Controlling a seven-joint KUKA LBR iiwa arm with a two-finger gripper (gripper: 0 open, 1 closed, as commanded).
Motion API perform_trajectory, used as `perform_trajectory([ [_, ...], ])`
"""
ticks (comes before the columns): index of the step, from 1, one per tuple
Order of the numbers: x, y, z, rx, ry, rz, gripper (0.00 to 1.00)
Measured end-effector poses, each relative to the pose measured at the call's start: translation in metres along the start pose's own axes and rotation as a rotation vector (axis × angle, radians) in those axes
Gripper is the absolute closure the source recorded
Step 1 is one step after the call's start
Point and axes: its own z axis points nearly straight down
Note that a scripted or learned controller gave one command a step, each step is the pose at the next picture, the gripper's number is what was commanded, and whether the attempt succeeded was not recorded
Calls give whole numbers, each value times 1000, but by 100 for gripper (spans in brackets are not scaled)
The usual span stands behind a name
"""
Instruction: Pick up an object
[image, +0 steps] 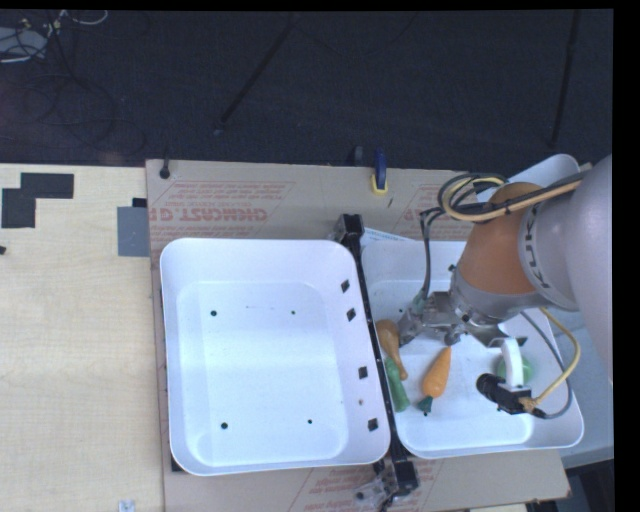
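The arm is down in the right bin (560, 430), its gripper (437, 325) just above an orange carrot (436, 372); I can't tell how the jaws stand. A second carrot (391, 352) lies near the divider. To grasp cleanly, I'd centre the jaws across the carrot's thick body.

Glossy white plastic bins (180, 300), cardboard base (250, 200)

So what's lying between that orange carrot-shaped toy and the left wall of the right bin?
A green stick-like toy with an orange-tan piece above it lies there, seen in the camera view.
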Motion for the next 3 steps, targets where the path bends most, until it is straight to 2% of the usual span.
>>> perform_trajectory([
  [1,-59,18,-174,-10,10,-2,0],
  [2,-41,25,-25,22,21,-8,0],
  [3,-7,72,5,6,18,-10,0],
])
